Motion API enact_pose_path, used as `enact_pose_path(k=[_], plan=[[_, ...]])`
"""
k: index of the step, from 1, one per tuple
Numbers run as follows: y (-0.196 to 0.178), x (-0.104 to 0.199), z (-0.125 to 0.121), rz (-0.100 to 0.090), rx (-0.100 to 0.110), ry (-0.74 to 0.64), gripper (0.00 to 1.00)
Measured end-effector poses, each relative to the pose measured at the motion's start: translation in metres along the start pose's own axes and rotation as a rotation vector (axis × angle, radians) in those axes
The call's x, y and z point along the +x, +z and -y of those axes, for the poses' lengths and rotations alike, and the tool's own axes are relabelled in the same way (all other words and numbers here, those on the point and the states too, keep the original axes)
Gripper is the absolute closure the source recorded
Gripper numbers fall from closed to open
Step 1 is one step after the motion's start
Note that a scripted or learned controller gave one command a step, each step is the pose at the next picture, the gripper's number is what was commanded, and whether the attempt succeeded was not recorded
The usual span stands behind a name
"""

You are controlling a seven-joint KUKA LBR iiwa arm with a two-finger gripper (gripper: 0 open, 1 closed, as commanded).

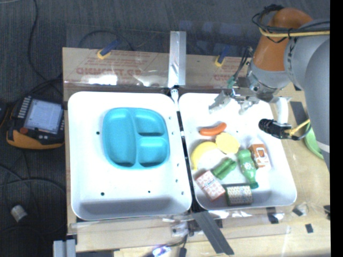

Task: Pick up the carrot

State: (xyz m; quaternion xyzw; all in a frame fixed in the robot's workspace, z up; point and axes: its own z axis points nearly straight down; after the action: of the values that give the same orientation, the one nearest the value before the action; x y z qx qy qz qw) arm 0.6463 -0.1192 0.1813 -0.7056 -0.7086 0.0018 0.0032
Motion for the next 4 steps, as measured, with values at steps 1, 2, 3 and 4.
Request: enact_pose_path(k=[1, 2, 3, 4], plan=[[-0.028, -0.012, -0.001, 0.002, -0.001, 0.071, 0.00], [0.088, -0.023, 0.011, 0.001, -0.002, 0.028, 0.00], [0.092, 0.018, -0.025, 0.011, -0.016, -0.096, 0.00], [0.001, 0.034, -0.022, 0.004, -0.002, -0.176, 0.00]])
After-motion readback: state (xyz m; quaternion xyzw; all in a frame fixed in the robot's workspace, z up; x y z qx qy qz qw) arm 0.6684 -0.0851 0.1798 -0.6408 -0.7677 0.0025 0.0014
